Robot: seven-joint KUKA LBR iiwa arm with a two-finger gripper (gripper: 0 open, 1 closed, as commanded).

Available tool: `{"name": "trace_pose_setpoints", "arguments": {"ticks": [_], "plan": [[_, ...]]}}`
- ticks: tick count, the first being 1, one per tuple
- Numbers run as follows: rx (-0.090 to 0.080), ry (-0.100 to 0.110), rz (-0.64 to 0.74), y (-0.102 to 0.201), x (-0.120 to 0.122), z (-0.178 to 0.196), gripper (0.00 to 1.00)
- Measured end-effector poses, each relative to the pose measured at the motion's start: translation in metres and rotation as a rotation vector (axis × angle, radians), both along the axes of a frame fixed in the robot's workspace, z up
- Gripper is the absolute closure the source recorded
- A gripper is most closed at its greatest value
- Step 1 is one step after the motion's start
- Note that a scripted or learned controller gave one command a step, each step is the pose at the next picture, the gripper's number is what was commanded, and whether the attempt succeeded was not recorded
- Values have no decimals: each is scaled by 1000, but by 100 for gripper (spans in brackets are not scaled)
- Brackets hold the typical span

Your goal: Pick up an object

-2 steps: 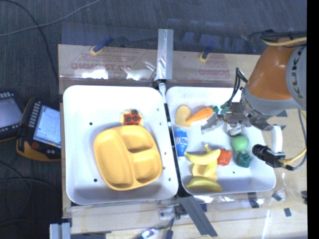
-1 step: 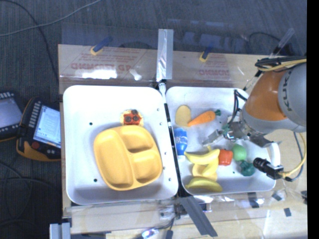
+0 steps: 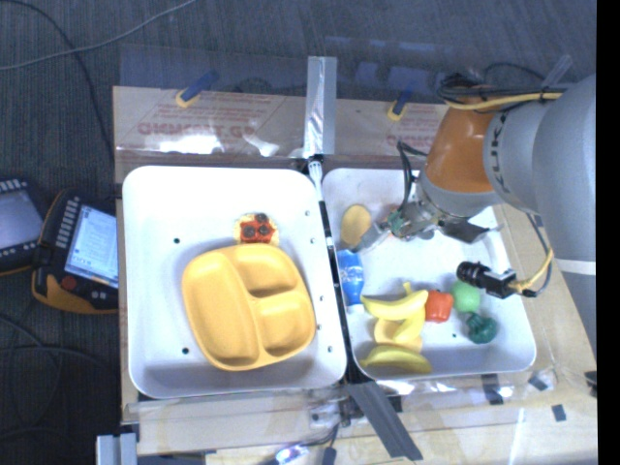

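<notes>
My gripper hangs low in the right bin, under the arm's orange band. It sits just right of a yellow rounded object near the bin's upper left. A blue bottle-like object lies along the left wall. Toward the front are a yellow banana and another yellow piece. An orange-red item and two green items lie to the right of them.
The left bin holds a yellow divided tray and a small orange toy. A black connector on a cable hangs over the right bin. A handheld pendant lies left of the bench.
</notes>
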State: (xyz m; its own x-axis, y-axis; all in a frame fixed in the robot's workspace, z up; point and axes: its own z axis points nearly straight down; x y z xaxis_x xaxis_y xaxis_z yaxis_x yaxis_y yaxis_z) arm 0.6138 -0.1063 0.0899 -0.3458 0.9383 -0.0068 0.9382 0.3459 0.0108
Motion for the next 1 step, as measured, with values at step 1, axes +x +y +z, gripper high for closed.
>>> {"name": "trace_pose_setpoints", "arguments": {"ticks": [1], "plan": [[0, 2, -110, -44, -47, 0, 0]]}}
